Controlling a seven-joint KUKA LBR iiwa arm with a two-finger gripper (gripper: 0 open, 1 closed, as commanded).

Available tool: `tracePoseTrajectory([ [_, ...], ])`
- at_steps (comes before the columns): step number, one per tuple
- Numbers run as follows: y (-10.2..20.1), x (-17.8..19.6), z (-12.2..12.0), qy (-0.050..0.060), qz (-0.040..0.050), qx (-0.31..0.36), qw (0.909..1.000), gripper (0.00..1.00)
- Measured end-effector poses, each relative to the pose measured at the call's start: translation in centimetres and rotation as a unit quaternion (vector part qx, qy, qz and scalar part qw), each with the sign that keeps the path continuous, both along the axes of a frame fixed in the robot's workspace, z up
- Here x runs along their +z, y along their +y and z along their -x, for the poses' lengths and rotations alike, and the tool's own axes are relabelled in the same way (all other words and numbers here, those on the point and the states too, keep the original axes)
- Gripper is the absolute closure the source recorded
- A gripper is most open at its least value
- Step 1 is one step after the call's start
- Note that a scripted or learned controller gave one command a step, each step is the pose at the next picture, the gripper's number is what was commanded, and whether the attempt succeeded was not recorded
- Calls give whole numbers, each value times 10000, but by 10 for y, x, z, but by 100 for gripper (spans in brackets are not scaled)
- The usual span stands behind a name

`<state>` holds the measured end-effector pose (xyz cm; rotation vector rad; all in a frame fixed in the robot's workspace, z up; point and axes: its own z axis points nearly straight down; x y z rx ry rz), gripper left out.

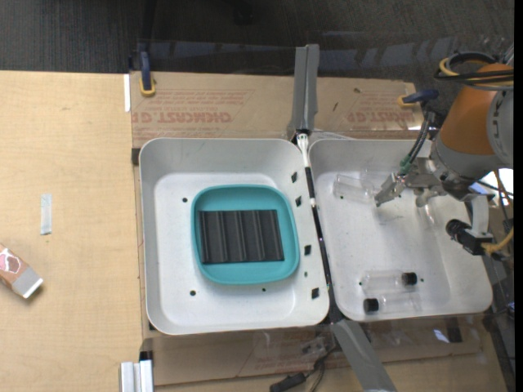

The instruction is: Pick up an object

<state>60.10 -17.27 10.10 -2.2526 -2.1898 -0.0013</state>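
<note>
1. The jaws look spread fairly wide to me, with nothing between them. They're low over the back part of the right bin (pixel 458 305). It's a small, cluttered patch of the view though, so I'm not totally sure of the gap.
2. Just beside them on the view's left is a clear plastic piece (pixel 347 188) lying on the bin floor. It's see-through enough that I can't make out its shape. It's close to the jaws but I can't tell if they touch.
3. Further out, near the front of the same bin, there's a clear tube (pixel 391 284) with dark ends, well apart from the jaws.
4. The arm (pixel 470 129) comes in over the bin's right rim, orange band showing.
5. The left bin (pixel 163 219) holds a teal tray (pixel 245 276) with a dark ribbed insert. That's big and flat, so probably a poor grab.
6. Off on the desk (pixel 65 137) there's a little strip (pixel 46 215) and a small block (pixel 20 274), way out of play.
7. Progress: nothing's picked up yet, I'd say. The jaws are down near a candidate, so what's left is closing on it, lifting, and seeing if it holds. Clear slick plastic could easily slip.
</note>
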Motion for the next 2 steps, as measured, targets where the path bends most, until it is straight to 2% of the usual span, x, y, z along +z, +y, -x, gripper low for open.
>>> tracePoseTrajectory([
  [1, -1, 9, 0, -2, 2, -4, 10000, 100],
  [2, -1, 9, 0, -1, 3, -5, 10000, 0],
])
